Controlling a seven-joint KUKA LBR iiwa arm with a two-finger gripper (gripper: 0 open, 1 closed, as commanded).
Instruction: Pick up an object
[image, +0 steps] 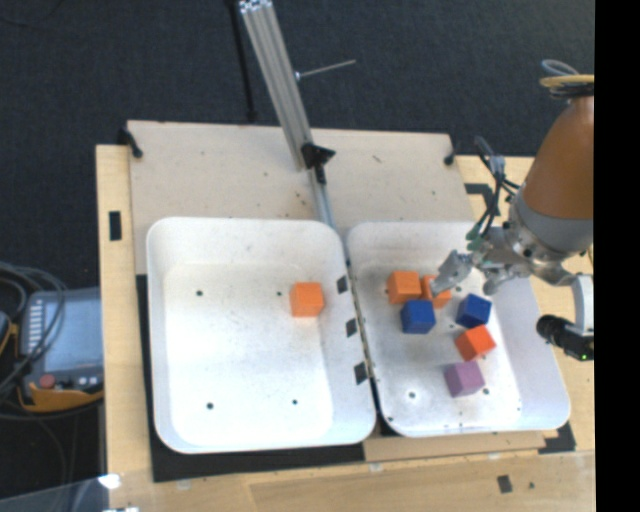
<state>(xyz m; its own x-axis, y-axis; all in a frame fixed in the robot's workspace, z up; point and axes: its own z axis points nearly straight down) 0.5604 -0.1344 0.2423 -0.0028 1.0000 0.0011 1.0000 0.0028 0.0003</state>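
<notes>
Orange, blue and purple cubes lie bunched in the right bin (540, 400), while a single orange cube (307, 299) sits alone near the middle of the left bin (180, 260). The hand (452, 274) hangs low over the upper part of the right bin, just beside an orange cube (404, 286) and a smaller orange piece (437, 292) that touches it; whether the hand is released or clenched I cannot tell, and nothing is visibly gripped. Below these sit a blue cube (418, 316), a second blue cube (474, 309), a tilted orange cube (476, 342) and a purple cube (464, 378) nearer the bin's front edge. Judging by their look, the cubes are light, stiff blocks with flat faces, unlikely to deform or break, though smooth sides might slip. The best hold would seem to be across two opposite flat faces; the crowding here leaves little room beside the nearest cube, so a neighbour may be nudged.
</notes>
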